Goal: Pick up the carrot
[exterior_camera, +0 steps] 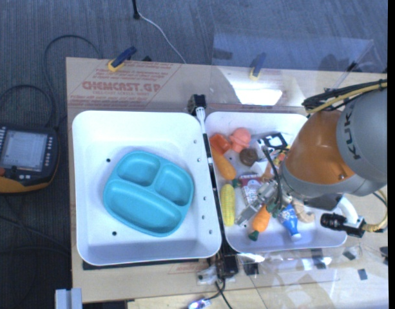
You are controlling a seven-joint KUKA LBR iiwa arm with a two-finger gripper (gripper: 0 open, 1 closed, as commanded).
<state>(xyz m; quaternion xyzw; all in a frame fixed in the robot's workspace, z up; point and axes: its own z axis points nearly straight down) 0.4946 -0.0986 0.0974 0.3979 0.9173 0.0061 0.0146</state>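
The carrot [261,221] is small and orange with a green stub at its lower end. It lies tilted near the front of the right bin [326,242], between a yellow corn cob [228,203] and a blue bottle [291,224]. My gripper [264,202] hangs low over the bin, right at the carrot's upper end. The grey wrist and the orange band [313,154] cover the bin's right half. Whether the carrot is held is hidden by the gripper body.
The right bin also holds a long orange vegetable [222,160], a pink item [240,137], a brown lump [249,156] and small packets. In the left bin [87,172] lies a blue divided plate [149,192]. A teach pendant [22,156] sits off the bench at left.
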